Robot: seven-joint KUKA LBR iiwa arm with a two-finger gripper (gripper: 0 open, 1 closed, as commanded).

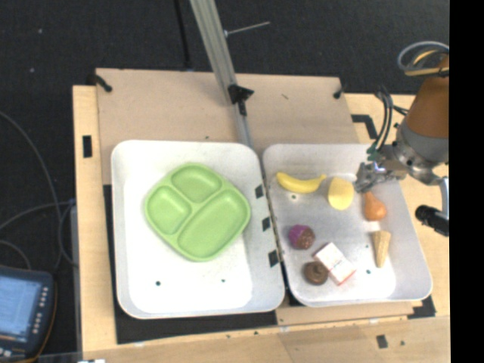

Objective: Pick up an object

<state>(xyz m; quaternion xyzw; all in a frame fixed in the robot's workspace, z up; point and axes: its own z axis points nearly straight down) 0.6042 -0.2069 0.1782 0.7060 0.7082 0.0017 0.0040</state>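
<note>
The right bin holds a yellow banana, a yellow lemon-like fruit, an orange carrot-like piece, a purple fruit, a cone, a brown donut and a white and red box. My gripper hangs low over the bin's upper right part, just right of the yellow fruit and just above the orange piece. Nothing shows between its fingers.
The left bin bears a green divided plate. A metal pole slants up from between the bins at the back. A tablet-like screen lies off the bench at the lower left.
</note>
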